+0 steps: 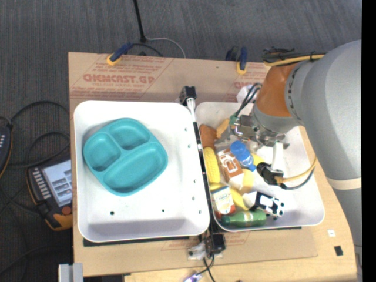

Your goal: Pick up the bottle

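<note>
The grey arm with its orange band reaches from the right over the right white bin (314, 213); its gripper (254, 135) hangs above the clutter; the green plastic bottle (243, 218) lies along that bin's near wall; brown cardboard (117, 78) covers the bench.

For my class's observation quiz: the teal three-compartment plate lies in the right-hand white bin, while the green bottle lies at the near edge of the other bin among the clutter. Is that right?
Not quite. The camera view shows the teal three-compartment plate in the left-hand white bin, not the right. The green bottle lies at the near edge of the other bin among the clutter.
</note>
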{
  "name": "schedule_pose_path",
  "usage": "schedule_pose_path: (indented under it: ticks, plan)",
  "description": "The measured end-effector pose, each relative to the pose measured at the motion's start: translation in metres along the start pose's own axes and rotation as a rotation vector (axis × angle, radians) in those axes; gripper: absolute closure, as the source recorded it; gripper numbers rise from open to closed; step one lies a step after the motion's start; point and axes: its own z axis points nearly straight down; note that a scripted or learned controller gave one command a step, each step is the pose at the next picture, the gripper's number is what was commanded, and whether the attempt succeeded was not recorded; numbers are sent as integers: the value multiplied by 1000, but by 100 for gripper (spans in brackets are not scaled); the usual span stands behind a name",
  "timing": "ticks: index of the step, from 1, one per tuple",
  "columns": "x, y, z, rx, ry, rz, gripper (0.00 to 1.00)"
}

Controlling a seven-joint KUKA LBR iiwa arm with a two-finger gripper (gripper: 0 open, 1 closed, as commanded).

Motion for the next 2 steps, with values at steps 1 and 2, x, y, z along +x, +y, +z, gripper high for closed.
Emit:
schedule_pose_path:
  ticks: [1, 2]
  plan:
    - [0, 1, -11, -2, 0, -1, 100]
    - [48, -92, -96, 13, 3, -1, 100]
